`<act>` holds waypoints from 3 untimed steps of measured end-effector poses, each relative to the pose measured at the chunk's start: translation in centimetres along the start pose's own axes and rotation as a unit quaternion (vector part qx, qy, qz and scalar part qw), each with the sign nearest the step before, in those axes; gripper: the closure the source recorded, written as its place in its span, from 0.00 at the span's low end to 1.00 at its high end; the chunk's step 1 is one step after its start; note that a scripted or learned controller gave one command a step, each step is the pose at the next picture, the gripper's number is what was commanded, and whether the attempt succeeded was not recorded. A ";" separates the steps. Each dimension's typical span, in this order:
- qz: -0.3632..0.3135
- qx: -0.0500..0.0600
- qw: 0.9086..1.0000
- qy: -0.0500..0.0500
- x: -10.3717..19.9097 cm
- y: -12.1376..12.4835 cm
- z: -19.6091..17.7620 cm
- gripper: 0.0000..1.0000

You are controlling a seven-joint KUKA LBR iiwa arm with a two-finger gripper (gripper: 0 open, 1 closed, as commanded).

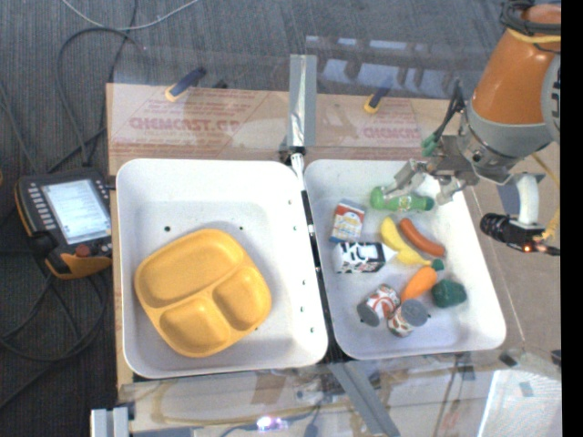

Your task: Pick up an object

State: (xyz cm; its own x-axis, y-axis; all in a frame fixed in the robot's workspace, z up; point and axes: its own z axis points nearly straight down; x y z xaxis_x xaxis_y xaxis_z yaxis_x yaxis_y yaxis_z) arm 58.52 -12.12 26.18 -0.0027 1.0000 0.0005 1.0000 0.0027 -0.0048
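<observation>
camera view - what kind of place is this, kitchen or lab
Most likely a robotics lab: a teach pendant with trailing cables on the carpet, two white bins on a bench, and toy food such as a carrot.

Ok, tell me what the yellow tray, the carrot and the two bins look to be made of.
Yellow tray: likely moulded plastic, smooth with a dull sheen, one even colour, rounded compartments.
Carrot: probably toy plastic, with flat, uniform orange and a green cap; too small to be sure.
Left bin and right bin: look like thin formed white plastic, matte, with soft rounded rims.

Pincer (414, 182) hovers over green bottle (401, 200) in right bin (483, 321).
</observation>
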 end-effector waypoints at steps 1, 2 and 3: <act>0.013 0.000 1.000 -0.001 -7.0 1.7 6.6 0.00; -0.081 -0.002 0.997 0.000 -7.6 2.3 16.9 0.00; -0.199 -0.006 0.980 -0.003 -9.1 3.5 17.3 0.00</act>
State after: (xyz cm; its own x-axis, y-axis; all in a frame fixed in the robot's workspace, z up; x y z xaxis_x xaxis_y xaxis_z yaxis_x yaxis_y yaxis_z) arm 61.98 -21.22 8.89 -0.3930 0.9195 -0.0066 0.9195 0.3930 0.0052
